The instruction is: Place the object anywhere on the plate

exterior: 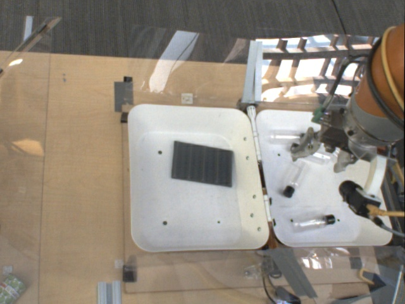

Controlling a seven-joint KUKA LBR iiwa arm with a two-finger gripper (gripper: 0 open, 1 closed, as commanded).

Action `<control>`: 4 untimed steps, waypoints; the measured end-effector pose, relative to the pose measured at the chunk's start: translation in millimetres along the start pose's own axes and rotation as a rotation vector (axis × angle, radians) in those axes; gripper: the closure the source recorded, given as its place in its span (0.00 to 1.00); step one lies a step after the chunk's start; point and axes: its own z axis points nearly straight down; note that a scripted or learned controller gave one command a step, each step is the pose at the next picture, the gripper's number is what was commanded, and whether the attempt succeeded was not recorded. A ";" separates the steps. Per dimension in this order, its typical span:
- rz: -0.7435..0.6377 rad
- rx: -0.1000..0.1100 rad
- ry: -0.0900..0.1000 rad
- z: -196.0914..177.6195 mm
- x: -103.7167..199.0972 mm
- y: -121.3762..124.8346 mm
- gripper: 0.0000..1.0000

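Vials (292,181) lying clear and black-capped in right bin (278,230): one tilted mid-bin, another (314,221) near front edge. Dark ridged plate (202,163) flat in left bin (145,227), well apart. Gripper (321,151) above right bin, spread wide, grasping nothing.

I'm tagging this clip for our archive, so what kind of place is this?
Most likely a robotics lab workcell. A wooden bench carries two shallow white bins, one holding a dark plate, the other clear vials. A grey and orange robot arm reaches in above them, with carpet behind.
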 end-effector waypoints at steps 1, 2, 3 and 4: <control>-0.008 -0.003 0.000 -10.3 1.8 1.6 1.00; -0.008 -0.003 -0.001 -10.2 1.9 1.6 0.00; -0.015 -0.006 -0.001 -20.6 3.6 3.2 1.00; -0.015 -0.006 -0.001 -20.5 3.7 3.2 0.00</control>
